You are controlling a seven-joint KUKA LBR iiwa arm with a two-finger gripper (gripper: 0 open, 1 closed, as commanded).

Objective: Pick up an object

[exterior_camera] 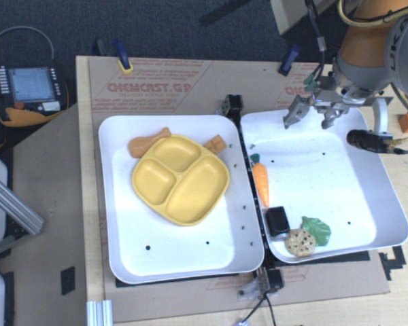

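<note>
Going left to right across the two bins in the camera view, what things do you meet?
Drumstick → yellow divided plate → carrot → black block → cookie → green leaf piece. The tool hangs above the right bin's far edge.

You can read red print on the brown cardboard sheet (190,83) lying under the two bins: "CHEMCAST GP" in large letters, repeated toward the sheet's right. The smaller red lines above it are too fine to make out.
</note>
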